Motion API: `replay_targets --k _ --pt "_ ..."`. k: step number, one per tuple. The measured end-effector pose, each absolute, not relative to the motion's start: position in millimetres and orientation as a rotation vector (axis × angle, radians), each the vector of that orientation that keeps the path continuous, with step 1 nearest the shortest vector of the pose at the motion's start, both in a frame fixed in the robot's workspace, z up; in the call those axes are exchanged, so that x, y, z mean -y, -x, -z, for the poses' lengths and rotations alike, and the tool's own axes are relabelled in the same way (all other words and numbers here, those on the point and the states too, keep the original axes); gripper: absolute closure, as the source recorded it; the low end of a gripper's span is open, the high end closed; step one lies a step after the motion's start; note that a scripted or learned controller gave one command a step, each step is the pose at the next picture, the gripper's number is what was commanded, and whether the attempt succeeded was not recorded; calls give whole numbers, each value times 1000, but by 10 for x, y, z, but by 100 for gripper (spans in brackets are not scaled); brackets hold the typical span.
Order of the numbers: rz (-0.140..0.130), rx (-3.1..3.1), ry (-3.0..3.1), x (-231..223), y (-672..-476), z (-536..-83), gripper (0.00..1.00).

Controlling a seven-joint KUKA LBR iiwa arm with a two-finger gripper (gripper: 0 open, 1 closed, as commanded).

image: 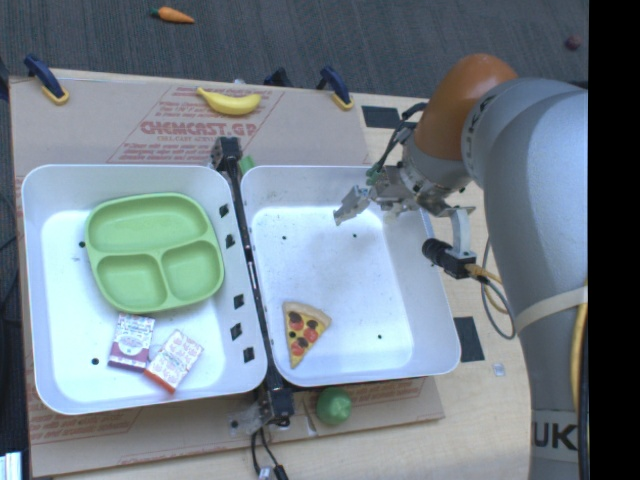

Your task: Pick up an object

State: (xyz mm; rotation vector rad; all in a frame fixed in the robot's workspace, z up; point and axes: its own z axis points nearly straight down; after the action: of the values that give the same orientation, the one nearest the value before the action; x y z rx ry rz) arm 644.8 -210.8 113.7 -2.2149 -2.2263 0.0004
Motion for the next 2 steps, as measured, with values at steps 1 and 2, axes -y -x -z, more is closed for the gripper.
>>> replay_targets --k 1,2 --pt "-3 2225 2215 2105 -6399 -1051 0" --pt "0 2226 2216 2111 -6426 -1251 0"
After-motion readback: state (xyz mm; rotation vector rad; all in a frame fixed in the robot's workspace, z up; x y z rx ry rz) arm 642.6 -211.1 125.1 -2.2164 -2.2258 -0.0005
